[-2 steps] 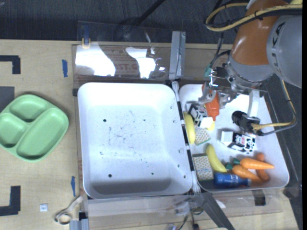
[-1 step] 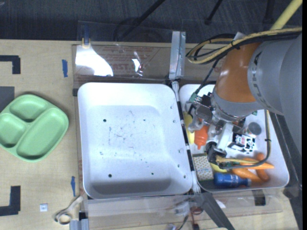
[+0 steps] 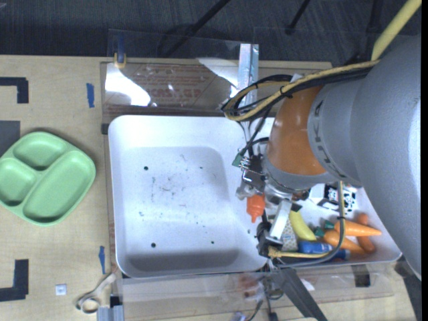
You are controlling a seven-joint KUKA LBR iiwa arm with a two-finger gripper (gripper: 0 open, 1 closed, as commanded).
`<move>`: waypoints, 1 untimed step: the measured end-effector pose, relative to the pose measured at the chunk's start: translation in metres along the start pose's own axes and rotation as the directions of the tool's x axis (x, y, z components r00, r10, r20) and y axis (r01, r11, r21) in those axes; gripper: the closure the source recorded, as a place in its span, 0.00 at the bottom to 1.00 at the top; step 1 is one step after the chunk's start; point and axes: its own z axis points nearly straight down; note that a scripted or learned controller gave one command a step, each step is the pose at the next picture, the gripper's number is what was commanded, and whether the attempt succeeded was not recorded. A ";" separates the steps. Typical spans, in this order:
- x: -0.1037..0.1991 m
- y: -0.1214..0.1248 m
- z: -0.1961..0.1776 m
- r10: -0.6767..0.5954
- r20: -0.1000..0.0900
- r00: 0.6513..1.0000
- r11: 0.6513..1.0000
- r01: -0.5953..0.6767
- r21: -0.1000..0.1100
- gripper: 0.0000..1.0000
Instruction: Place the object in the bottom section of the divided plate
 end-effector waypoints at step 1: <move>0.012 0.002 0.016 -0.209 0.000 0.978 0.977 0.209 -0.029 1.00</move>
